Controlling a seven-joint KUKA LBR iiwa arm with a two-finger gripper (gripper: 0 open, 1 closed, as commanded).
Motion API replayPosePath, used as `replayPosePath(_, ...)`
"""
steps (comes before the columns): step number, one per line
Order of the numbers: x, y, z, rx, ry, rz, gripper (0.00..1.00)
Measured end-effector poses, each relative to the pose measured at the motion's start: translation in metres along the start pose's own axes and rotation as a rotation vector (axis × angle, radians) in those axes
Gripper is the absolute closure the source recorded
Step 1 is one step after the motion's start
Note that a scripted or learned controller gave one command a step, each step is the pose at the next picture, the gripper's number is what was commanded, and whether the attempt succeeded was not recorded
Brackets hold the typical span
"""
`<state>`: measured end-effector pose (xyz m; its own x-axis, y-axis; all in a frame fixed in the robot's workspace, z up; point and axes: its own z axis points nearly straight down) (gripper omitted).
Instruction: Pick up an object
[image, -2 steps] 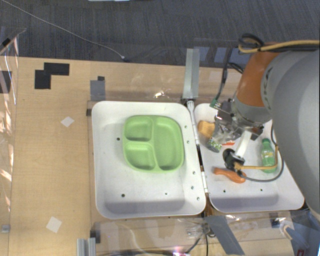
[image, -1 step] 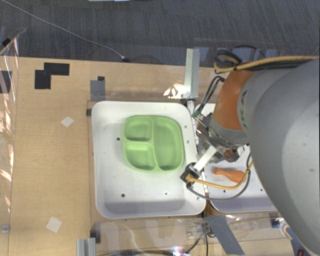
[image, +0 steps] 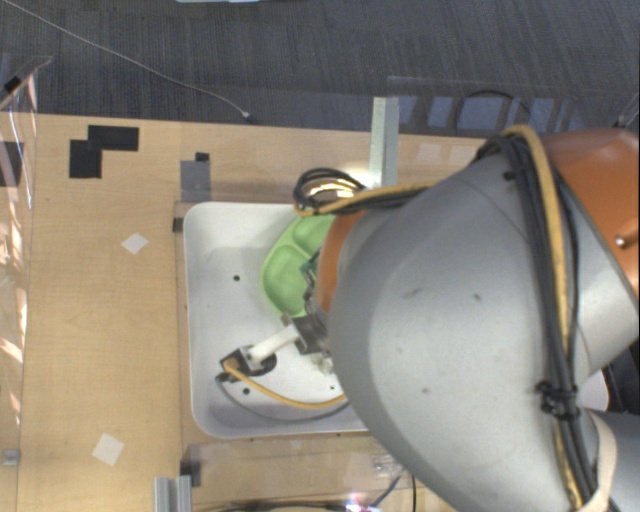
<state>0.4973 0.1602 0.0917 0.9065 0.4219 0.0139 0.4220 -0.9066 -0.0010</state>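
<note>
Grey arm (image: 470, 330) bulk is seen nearest, hiding much of the white bin (image: 215, 300) on the table (image: 100, 330). A green object (image: 290, 265) is seen in that bin, just up-view of the end effector (image: 308, 325), long axis running toward it; its state cannot be told

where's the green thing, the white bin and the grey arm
green thing (image: 288, 268), camera view, its exposed left side
white bin (image: 213, 295), camera view, bare floor
grey arm (image: 450, 330), camera view, big rounded shell
</note>
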Motion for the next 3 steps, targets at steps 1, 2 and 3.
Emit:
replayPosePath(1,0.012,-0.007,-0.078,0.000,-0.010,0.232,1.00)
replayPosePath(2,0.007,-0.020,-0.164,0.001,-0.009,-0.253,1.00)
replayPosePath(3,0.015,-0.054,-0.133,0.001,-0.014,0.017,1.00)
